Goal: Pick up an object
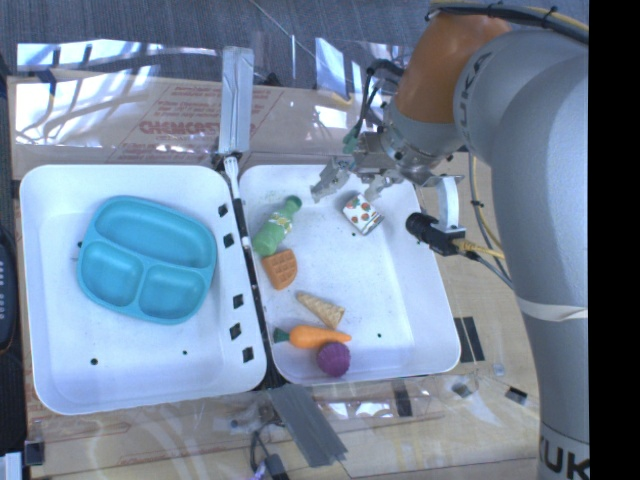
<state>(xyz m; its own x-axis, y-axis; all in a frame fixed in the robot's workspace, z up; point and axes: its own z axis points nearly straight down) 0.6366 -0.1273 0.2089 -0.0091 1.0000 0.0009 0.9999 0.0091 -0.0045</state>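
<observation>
The right bin (420, 298) holds several toy items. A small white box with red and green dots (361, 213) lies near the bin's far right. My gripper (352, 183) hovers over the bin's far edge, open, its two fingers spread with nothing between them. The box sits just in front of the right finger (378, 182), apart from it. A green bottle (275, 226) lies at the bin's left wall, with an orange waffle piece (281, 267) right below it. An ice cream cone (320, 309), a carrot (315, 336) and a purple ball (334, 359) lie near the front.
The left bin (50, 348) holds a blue divided plate (148, 258). A divider with black clips (240, 268) separates the bins. The grey arm with its orange band (445, 58) and cables crosses the right side. Brown cardboard (170, 118) lies behind the bins.
</observation>
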